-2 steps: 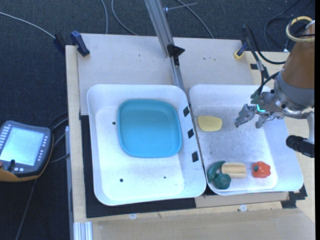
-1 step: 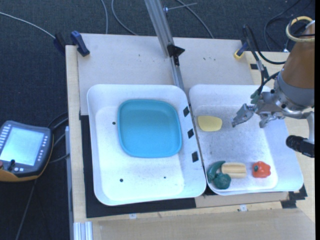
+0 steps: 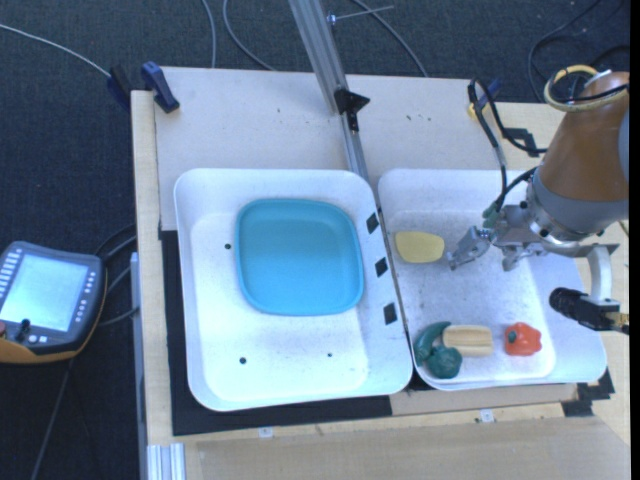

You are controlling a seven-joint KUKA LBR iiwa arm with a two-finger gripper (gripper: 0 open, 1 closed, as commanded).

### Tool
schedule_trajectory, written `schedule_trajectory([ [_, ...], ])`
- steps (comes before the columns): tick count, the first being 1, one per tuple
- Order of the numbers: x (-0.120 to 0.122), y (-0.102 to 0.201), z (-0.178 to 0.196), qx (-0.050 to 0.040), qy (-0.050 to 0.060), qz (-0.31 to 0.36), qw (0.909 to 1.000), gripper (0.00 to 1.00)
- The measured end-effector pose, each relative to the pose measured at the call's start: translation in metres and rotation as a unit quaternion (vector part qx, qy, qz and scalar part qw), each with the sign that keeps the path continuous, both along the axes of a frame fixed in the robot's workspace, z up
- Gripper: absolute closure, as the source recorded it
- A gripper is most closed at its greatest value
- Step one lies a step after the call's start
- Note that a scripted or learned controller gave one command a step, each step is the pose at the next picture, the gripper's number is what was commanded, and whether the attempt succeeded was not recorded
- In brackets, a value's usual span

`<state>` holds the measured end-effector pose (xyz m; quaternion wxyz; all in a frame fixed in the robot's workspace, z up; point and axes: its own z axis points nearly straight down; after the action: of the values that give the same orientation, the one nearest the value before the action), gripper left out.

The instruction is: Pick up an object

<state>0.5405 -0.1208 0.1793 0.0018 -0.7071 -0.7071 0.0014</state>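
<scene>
Your gripper point(image 3: 490, 249) hung open, grasping nothing, beside the yellow piece point(image 3: 419, 247) by the right bin's point(image 3: 440, 184) left wall; crowding it risked a miss.

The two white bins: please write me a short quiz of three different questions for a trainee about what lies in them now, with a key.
1. True or false: the blue plate lies in the left bin.
2. Which item in the right bin lies nearest the gripper?
A. the yellow piece
B. the red toy pepper
C. the green toy vegetable
3. Fill in: between the green toy vegetable and the red toy pepper lies a ____ block.

Key: 1 true; 2 A; 3 tan.
</scene>
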Motion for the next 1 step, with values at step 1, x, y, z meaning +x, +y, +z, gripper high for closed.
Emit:
schedule_trajectory([
  [1, 0.0035, 0.0069, -0.0457, 0.0001, 0.0, 0.0, 1.0, 0.0],
])
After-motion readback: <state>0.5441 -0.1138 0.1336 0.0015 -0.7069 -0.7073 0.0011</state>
